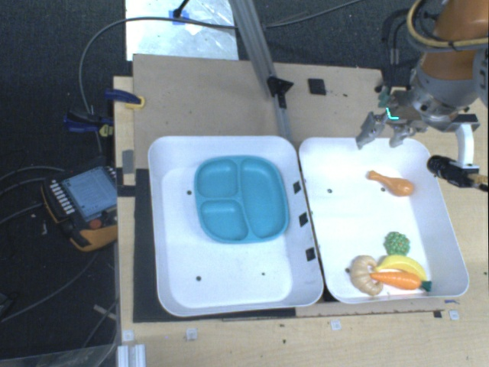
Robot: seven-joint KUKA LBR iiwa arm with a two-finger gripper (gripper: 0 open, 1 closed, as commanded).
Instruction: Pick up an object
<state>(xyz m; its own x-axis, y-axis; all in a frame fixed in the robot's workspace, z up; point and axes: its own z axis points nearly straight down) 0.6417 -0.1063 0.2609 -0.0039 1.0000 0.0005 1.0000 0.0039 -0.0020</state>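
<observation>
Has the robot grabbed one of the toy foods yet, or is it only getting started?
Only getting started. Nothing looks picked up: the drumstick, broccoli, banana, carrot and croissant all lie in the right bin. The gripper sits open over that bin's far edge, with nothing between its fingers. Left: go down, close on one food and lift it.

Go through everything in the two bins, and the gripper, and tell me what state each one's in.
Gripper: open, holding nothing, above the right bin's far edge.
Chicken drumstick: lying flat, alone.
Broccoli: beside the banana.
Banana: touching the carrot.
Carrot: lying flat at the near edge.
Blue divided plate: flat in the left bin.
</observation>
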